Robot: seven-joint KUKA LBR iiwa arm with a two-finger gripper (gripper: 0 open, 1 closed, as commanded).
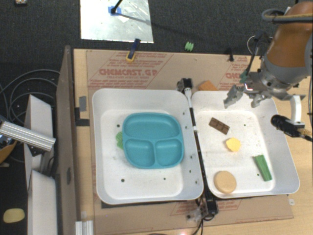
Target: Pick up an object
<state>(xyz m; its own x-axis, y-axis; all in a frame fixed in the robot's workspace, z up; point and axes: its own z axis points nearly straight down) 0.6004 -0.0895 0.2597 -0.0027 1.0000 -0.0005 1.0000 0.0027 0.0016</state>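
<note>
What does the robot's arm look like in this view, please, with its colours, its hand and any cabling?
The arm enters at the upper right. Its wrist section is a rounded body with a broad orange band above a grey metallic part. Below that sits the hand, grey, with two short, dark-tipped prongs. Thin dark cables loop beside the wrist, and a white bracket with a black cylindrical part sits just to the right of it.

The surface [146, 65], covered in printed cardboard, carries two white bins: the right bin [288, 173] below the jaws, the left bin [105, 146] well off to their left.
</note>
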